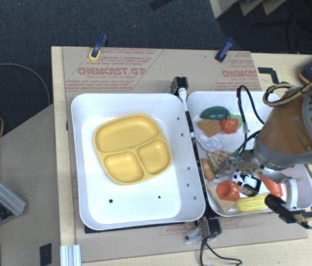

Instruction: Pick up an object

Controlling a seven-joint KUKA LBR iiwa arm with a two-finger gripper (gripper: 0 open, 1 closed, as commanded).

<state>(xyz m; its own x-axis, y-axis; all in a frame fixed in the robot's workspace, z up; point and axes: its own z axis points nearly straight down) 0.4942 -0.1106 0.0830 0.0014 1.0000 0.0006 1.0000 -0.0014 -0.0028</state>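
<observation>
Hovering low over the right bin [306, 190], the end effector [238, 168] hides whether it's apart or together.

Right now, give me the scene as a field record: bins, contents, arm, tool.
left bin: shallow white bin holding one yellow three-compartment plastic plate
right bin: shallow white bin with a clutter of small items
right bin items: dark green rounded piece, red tomato-like piece, yellow corn-cob toy, orange-red round piece
arm: grey arm with orange band reaching over the right bin
tool: low over the clutter, finger state unreadable
grasp: none confirmed
</observation>
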